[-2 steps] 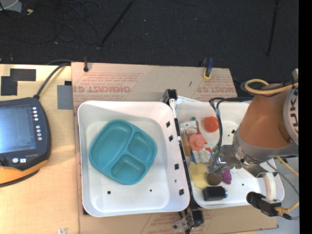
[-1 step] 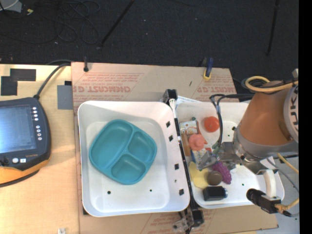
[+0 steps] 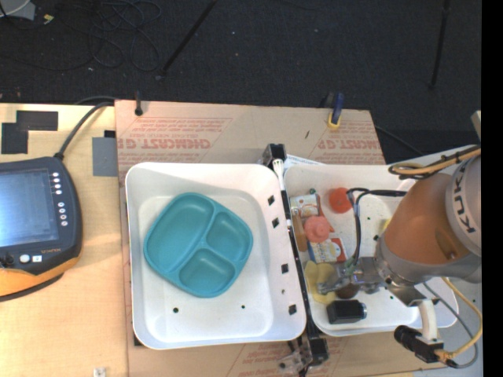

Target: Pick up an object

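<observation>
While the grey arm with its orange band reaches in from the right, its pincer sits low in the right bin, among a cluster of small things; whether the pincer is spread or pressed together I cannot tell, since the wrist and cables blur its tip. The objects lie along the left part of that bin: a small red-orange round piece near the far side, a pink rounded piece just below it, a printed carton beside the divider, a red and white packet under the pink piece, and a pale yellow item touching the pincer's area. A dark brown lump lies right at the pincer tip, though it is not clear whether anything is between the tips. A flat black block rests just nearer the front rim. The left bin holds a teal divided plate with three compartments, lying flat. Both bins stand on cardboard on the worktop, with a teach pendant at far left.
</observation>
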`<state>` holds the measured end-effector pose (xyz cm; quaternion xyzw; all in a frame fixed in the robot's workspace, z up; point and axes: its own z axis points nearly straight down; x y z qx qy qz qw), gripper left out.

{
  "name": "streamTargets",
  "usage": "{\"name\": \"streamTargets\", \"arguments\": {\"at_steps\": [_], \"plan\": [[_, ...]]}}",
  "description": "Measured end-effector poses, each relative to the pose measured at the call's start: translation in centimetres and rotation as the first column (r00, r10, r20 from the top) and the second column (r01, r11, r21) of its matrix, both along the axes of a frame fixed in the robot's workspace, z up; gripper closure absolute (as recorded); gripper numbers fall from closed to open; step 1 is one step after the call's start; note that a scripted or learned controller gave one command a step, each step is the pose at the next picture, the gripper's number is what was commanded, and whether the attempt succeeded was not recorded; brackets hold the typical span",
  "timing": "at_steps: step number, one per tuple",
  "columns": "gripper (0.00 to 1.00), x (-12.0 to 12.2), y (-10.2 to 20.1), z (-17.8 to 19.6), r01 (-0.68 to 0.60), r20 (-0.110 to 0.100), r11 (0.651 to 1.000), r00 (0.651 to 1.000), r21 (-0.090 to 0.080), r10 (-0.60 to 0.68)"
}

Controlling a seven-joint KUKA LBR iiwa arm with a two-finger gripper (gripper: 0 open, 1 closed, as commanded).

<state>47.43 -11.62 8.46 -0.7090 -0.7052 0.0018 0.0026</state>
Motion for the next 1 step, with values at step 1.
{"name": "streamTargets", "arguments": {"at_steps": [1], "plan": [[1.00,0.13,0.05,1.41,0.002,0.002,1.000,1.000,0.002,-0.002]]}}
